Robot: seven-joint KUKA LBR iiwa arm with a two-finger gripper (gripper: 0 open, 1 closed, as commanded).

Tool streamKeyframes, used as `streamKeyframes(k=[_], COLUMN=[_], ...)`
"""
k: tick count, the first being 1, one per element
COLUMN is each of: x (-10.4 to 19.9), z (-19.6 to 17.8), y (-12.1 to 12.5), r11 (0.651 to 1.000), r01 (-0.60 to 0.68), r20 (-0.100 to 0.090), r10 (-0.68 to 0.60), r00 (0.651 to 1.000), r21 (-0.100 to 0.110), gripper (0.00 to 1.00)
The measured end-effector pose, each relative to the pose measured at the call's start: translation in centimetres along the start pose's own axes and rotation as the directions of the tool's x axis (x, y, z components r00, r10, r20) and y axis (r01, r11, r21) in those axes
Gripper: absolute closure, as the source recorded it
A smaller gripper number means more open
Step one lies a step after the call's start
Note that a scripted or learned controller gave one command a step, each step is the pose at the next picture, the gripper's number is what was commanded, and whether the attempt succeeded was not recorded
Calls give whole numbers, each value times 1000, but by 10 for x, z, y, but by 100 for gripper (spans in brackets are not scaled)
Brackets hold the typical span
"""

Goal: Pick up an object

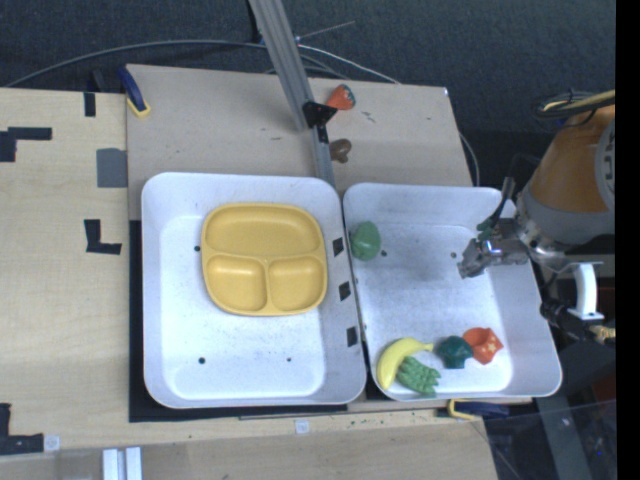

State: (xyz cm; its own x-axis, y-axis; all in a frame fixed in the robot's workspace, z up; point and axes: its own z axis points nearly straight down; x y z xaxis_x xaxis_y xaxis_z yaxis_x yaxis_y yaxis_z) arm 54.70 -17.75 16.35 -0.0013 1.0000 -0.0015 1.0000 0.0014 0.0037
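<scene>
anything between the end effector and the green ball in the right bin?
Nothing visible. The end effector is over the right bin; bare white floor runs from it to the green ball. The other toys sit at the near edge.

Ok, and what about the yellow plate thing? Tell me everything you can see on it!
The yellow plate looks like smooth plastic, squarish with rounded corners. Ridges split it into three compartments: one wide one at the back, two smaller ones in front. It lies flat in the left white bin, toward the back, resting on the bin's floor, with no other object touching it.
</scene>
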Motion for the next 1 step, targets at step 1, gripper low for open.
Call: streamKeyframes(k=[1], x=[7], z=[-61], y=[3], r11=[1000], r01=[2], r20=[0], r10=[-2], r00=[1000], r21=[-2], gripper=[100])
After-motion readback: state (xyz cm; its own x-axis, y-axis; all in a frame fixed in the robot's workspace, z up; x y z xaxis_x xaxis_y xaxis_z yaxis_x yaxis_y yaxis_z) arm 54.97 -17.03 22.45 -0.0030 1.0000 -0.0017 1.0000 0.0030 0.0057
